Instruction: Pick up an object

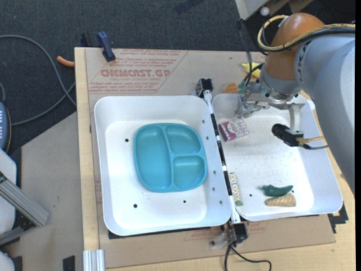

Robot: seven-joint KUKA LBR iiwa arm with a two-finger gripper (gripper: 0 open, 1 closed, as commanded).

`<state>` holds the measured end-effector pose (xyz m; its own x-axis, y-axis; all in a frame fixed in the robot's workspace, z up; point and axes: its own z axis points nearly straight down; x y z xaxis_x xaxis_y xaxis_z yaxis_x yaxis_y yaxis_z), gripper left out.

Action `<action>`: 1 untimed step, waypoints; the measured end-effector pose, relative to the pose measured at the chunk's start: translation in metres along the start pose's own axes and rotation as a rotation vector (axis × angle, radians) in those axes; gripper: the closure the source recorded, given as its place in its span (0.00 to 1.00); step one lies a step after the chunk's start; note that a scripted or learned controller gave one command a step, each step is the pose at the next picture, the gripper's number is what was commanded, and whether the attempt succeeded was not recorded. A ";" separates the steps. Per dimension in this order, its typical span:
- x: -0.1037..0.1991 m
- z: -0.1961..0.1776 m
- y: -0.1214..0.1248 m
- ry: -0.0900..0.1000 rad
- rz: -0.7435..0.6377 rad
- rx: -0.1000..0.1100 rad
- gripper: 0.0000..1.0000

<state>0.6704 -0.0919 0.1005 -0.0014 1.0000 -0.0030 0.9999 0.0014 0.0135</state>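
Gripper (243,110) hovers in right-hand bin (316,168) just beside purple packet (233,130); grip released or clenched can't be told.

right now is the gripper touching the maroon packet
Cannot tell: in the camera view the gripper overlaps the maroon packet at its top corner, hiding any gap.

Two white bins sit side by side on the bench. The left bin (113,168) holds a blue divided plate (169,157). In the right bin (318,171), the gripper (246,110) hangs just above a purple packet (233,130) near the far left corner. A green toy (277,189) and a tan cone (280,201) lie touching near the front edge.
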 end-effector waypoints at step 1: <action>0.000 0.000 0.000 0.000 0.000 0.001 0.00</action>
<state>0.6702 -0.0918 0.1002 -0.0013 1.0000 -0.0030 0.9999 0.0013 0.0127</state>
